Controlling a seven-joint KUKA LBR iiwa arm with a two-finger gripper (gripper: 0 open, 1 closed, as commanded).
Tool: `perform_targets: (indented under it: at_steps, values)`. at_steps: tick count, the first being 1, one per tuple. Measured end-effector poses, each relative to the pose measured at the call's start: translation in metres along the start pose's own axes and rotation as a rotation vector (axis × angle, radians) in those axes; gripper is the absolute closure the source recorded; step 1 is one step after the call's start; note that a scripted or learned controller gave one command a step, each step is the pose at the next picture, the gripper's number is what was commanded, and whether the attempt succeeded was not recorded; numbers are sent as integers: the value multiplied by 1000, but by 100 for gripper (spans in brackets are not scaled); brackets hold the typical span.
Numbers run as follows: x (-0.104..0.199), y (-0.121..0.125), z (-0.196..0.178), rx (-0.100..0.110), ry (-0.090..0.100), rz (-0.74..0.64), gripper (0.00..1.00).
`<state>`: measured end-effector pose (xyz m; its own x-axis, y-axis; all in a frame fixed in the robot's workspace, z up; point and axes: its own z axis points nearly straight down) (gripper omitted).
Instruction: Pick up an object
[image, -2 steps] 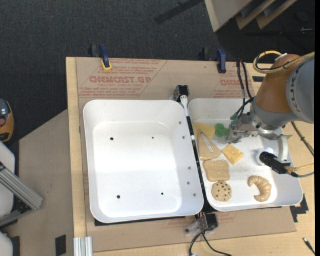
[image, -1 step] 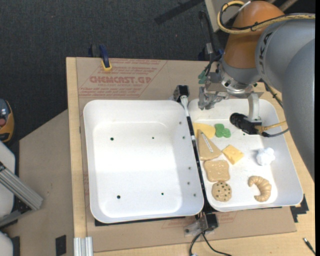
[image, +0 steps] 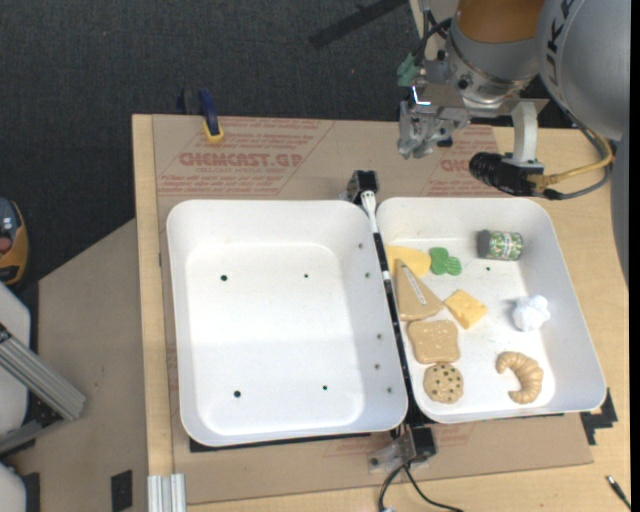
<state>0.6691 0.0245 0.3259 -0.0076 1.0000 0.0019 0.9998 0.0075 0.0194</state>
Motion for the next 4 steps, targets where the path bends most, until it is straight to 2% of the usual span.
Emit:
perform_targets:
  at_steps: [1,2,3,4]
  values:
    - [50,0,-94,5,1,1,100]
    - [54,-24,-149,9,0,5,100]
    - [60,-18,-214,9,-1,5,100]
    - [113,-92,-212,23,0,1,100]
